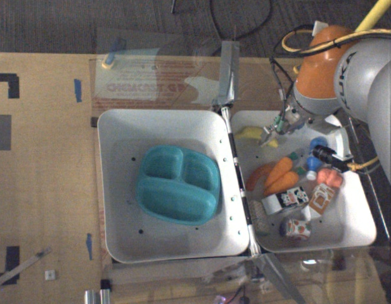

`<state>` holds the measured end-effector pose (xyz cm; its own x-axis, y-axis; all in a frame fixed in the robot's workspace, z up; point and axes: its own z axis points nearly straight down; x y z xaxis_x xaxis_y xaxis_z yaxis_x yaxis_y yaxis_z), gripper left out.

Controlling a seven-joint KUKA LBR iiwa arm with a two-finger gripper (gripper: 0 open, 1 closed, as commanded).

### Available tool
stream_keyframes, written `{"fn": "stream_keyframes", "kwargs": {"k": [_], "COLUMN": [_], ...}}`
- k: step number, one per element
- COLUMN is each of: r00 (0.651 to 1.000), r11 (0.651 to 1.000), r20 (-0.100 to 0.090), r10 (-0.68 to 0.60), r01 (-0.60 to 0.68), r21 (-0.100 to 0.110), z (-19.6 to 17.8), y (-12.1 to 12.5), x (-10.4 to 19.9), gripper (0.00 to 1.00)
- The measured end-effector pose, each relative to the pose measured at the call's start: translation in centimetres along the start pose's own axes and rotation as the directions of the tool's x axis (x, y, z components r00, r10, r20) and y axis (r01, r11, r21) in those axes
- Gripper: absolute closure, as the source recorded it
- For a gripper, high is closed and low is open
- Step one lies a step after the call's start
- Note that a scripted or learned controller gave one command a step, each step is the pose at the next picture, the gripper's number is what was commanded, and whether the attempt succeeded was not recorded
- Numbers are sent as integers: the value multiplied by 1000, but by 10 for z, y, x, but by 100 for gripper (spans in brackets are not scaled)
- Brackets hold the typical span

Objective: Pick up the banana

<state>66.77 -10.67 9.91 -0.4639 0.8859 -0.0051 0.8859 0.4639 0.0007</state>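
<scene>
Tool: two-finger unit at the end of the grey arm, below the orange band, lowered into the far left corner of the right bin; whether its fingers are apart or together cannot be told at this size. Banana: yellow, lying on the bin floor just left of the tool, close to the far wall and the divider between the bins; a small yellow patch sits right at the tool tip, but contact cannot be confirmed. Carrots: two orange pieces, side by side, near the middle of the same bin, nearer the camera than the tool. Blue bottle: right of the carrots, with a black cable fitting crossing above it. Small cartons: one black-and-white, one orange-and-white, below the carrots. Further small carton: at the near edge of the right bin. Teal divided plate: three compartments, centred in the left bin, well apart from the tool. Table: tan surface with blue tape marks.
</scene>
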Motion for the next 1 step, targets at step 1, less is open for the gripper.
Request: {"fn": "stream_keyframes", "kwargs": {"k": [1], "r00": [995], "r11": [995], "r20": [0], "r10": [-97], "r01": [97], "r21": [-5], "z": [-95], "y": [8], "x": [13], "gripper": [100]}}
